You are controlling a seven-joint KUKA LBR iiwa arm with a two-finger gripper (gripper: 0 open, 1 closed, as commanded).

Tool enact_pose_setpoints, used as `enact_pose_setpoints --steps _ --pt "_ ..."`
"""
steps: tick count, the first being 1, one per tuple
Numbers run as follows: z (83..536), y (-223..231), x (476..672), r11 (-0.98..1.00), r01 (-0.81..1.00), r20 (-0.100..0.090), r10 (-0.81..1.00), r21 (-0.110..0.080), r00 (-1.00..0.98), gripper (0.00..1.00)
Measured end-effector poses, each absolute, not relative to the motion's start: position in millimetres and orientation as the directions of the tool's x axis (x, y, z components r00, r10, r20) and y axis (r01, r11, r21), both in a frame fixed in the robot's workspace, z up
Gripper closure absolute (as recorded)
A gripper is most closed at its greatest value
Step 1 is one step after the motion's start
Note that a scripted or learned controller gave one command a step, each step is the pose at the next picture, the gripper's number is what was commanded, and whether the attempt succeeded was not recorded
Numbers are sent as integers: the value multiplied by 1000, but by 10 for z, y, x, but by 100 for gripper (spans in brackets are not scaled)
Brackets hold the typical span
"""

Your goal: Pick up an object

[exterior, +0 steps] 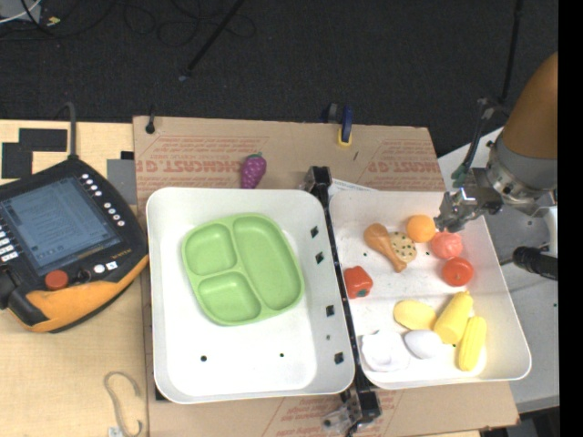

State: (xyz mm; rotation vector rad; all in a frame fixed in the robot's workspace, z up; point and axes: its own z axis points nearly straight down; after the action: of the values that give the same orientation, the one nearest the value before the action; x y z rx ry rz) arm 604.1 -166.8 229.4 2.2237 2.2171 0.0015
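The tool (453, 209) is hovering just above the pink fruit (445, 244); its grip state is indeterminate; a centred vertical descent is advisable.

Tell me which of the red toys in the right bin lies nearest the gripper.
The pinkish-red round toy, directly below the gripper. The red ball lies farther down, and the red pepper sits by the bin's left wall.

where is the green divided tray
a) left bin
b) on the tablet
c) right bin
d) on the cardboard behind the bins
a: the green divided tray lies flat inside the left bin, while the toy foods such as the drumstick sit in the right bin.
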Motion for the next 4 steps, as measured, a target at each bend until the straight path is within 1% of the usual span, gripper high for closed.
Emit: enact_pose_setpoints --steps 1,2,3,4 --pt "2377 -1216 5866 2 1000 2 1000 -3 -2 100" --pt "2172 -722 5664 2 1000 3 1000 -6 -2 100" --pt "2379 -730 5616 0 1000 1 1000 -1 0 100" --pt "2265 -838 5638 -1 1000 0 1000 -4 1 100"
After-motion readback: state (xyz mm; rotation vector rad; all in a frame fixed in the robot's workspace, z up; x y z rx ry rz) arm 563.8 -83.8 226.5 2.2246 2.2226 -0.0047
